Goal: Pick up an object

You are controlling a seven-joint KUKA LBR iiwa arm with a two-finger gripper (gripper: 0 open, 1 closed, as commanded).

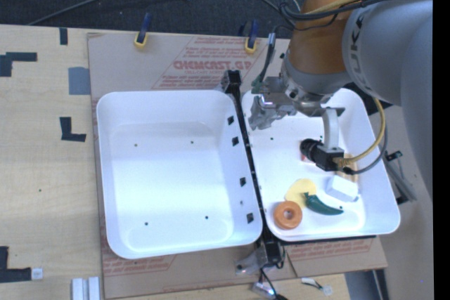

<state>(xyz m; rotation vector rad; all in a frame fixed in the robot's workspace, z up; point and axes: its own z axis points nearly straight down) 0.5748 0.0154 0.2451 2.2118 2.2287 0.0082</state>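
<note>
Camera view shows red print on the cardboard [204, 60] under the bins, reading roughly "CHEMCAST GP". Cardboard lies on a pale wood bench [42, 172] with dark tape marks; two clamps [143, 35] pin its far edge. Beyond is dark carpet with cables. Gripper [261, 111] hangs over the right bin's [376, 221] far left corner; its state I cannot tell. An orange ring [287, 215], yellow piece [301, 189], green piece [322, 204] and white block [342, 189] lie near that bin's near edge.
</note>
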